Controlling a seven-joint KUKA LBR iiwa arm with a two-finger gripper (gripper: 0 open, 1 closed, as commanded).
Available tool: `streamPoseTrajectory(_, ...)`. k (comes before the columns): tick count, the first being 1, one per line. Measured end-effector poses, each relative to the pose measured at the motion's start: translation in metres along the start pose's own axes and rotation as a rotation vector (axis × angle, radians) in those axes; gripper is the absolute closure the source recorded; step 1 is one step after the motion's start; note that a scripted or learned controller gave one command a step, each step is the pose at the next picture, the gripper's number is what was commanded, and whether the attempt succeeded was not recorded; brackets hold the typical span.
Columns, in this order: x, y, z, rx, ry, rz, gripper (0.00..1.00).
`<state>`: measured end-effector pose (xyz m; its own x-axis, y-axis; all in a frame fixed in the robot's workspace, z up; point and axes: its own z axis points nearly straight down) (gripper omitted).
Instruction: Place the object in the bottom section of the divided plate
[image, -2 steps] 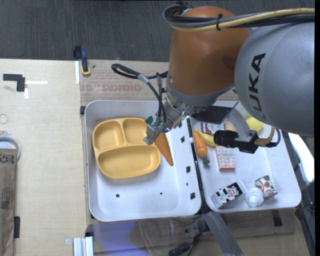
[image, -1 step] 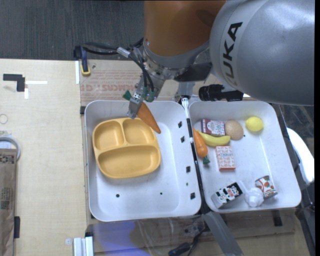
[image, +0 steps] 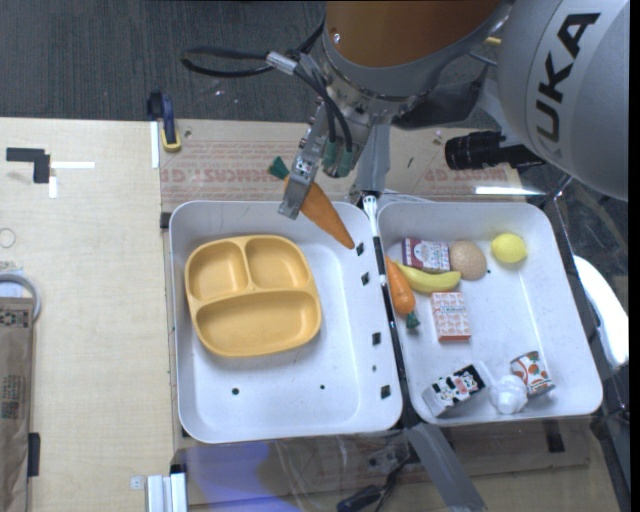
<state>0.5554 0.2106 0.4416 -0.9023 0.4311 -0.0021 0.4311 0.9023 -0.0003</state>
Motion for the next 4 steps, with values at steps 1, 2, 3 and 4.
streamPoseTrajectory(1,-0.004,-0.004,0.090,0.002,0.002,-0.006,1.00)
streamPoseTrajectory(2,0.023,-0.044,0.024,0.000,0.000,0.086,1.00)
streamPoseTrajectory(3,0.027,-0.121,0.000,0.002,0.001,0.469,1.00)
streamPoseTrajectory(4,0.062,-0.051,0.149,0.004,0.003,0.495,1.00)
